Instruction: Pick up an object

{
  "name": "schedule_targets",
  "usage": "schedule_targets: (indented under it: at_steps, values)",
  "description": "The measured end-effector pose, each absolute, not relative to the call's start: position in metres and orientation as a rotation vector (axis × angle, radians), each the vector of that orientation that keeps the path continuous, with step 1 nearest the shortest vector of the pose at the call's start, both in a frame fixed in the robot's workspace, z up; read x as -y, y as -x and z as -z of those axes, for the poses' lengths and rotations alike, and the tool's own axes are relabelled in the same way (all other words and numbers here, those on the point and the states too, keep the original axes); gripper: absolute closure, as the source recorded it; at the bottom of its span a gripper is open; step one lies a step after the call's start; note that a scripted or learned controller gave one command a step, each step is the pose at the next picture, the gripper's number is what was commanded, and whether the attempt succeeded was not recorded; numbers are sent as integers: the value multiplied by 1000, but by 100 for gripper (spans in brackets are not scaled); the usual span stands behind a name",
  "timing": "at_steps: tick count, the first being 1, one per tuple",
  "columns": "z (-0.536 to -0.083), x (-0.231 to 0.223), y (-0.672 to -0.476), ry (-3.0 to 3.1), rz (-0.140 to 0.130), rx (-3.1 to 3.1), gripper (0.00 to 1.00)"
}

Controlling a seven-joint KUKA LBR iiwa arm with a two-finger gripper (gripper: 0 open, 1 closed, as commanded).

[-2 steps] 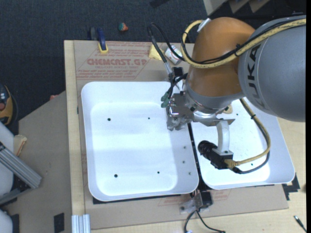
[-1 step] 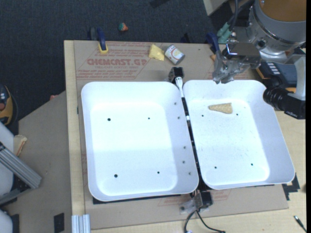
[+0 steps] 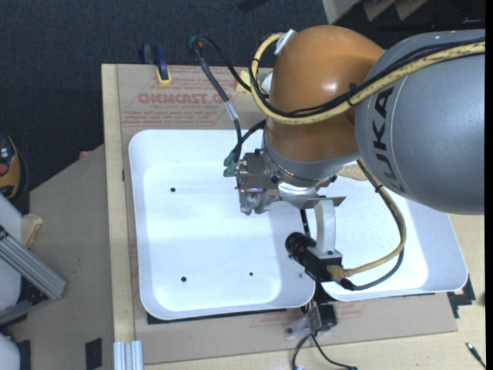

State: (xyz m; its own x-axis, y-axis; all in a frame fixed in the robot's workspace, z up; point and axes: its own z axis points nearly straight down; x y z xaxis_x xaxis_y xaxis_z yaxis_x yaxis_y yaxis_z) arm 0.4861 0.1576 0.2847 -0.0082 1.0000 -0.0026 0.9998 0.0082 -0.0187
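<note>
Camera view: arm point(image 3: 385, 122) looms over both white bins point(image 3: 154, 206), hiding much.

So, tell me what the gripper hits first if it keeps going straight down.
Likely the bare white floor of the left bin. The gripper hangs over it near the divide between bins; depth is hard to judge from above.

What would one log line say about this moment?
arm: over the bins' join | hand: low over left bin | grasped object: none seen
</note>
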Motion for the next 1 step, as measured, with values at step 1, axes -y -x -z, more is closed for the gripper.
schedule_targets:
  at_steps: [1]
  values:
    - [-363,-229,-479,2214,14,2232,100]
